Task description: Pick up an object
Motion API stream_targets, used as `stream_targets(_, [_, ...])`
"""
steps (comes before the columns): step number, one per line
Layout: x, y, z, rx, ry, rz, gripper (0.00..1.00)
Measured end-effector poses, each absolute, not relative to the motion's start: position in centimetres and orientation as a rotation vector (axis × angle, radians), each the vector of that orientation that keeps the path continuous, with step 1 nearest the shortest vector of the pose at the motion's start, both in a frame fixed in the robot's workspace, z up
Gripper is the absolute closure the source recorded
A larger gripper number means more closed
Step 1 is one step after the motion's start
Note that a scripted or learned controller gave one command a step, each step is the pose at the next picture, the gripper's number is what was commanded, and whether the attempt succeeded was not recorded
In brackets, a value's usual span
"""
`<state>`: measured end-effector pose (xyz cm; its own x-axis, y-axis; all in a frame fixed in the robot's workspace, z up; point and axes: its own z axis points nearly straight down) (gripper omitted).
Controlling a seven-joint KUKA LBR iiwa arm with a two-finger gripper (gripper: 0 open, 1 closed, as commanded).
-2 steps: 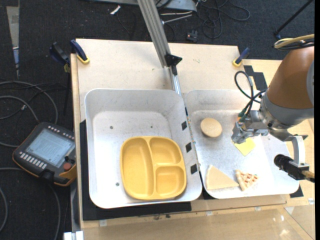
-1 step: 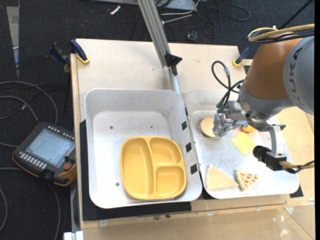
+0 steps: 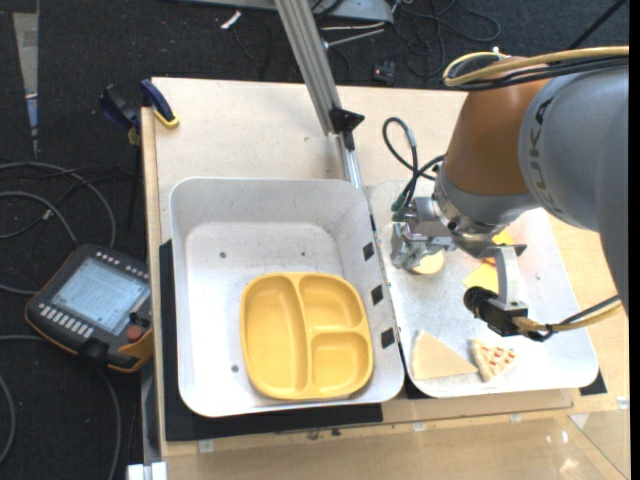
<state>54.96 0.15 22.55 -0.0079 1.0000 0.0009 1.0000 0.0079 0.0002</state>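
Observation:
My gripper (image 3: 406, 248) hangs low over the left part of the right bin (image 3: 560, 298), near the wall between the two bins. A small pale yellow round object (image 3: 430, 262) lies right beside its tip, partly covered by it. Whether they touch I cannot tell. Near the bin's front lie a tan wedge (image 3: 438, 356) and a small waffle-patterned slice (image 3: 494, 358). A yellow item (image 3: 508, 240) peeks out from under the arm's wrist. The grey arm with its orange band (image 3: 500, 138) covers the back of the right bin.
The left bin (image 3: 200, 218) holds a yellow divided plate (image 3: 305, 335) at its front. A slanted metal pole (image 3: 315, 58) crosses behind the bins. A black cable fitting (image 3: 494, 310) hangs off the wrist over the right bin. A teach pendant (image 3: 92, 303) lies left of the bench.

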Motion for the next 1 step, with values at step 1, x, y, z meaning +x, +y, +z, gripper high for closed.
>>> stream_targets(1, [56.53, 5.33, 23.88, -2.213, -2.230, -0.005, 1.00])
